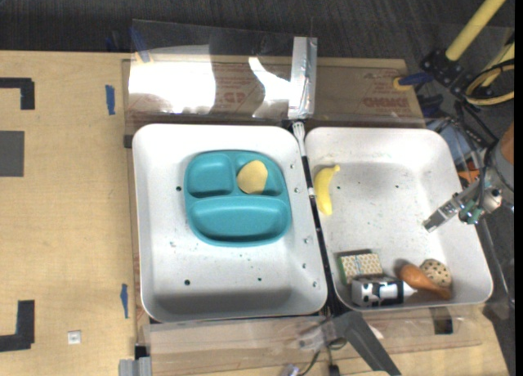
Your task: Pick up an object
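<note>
Can (377,291), sponge (360,264), carrot (418,277) clustered.

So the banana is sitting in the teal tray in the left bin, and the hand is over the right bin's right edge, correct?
Not quite. The camera view shows the banana lying in the right bin, against its left wall. The teal tray holds a round yellow object. The hand is over the right bin's right edge.

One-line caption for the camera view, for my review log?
Gripper hovers over the right bin holding a banana and clustered items; the left bin holds a teal divided tray with a yellow piece.
</note>
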Robot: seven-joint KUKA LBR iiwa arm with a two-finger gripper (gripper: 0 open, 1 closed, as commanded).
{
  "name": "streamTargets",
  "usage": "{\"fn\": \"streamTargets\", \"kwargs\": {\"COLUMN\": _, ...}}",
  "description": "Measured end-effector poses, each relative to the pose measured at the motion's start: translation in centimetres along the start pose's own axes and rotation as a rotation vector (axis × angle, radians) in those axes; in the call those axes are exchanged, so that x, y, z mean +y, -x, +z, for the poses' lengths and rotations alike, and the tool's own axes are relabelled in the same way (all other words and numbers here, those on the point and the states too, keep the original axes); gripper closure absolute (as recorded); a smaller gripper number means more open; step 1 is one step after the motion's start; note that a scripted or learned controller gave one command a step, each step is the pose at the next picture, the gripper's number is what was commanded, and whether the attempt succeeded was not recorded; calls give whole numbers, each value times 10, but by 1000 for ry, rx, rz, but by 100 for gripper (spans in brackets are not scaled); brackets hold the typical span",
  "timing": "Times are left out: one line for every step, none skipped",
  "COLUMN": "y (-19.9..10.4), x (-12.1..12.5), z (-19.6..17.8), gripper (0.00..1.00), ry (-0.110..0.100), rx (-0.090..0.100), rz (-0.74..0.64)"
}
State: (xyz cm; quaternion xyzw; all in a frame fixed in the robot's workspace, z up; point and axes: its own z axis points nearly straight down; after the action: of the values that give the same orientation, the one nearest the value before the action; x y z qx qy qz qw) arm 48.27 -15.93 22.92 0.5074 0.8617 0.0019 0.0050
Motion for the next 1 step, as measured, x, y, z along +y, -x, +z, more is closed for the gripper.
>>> {"fn": "streamTargets", "kwargs": {"y": -48, "x": 73, "z": -203, "gripper": 100, "ry": 2, "rx": -1, "rz": -214}}
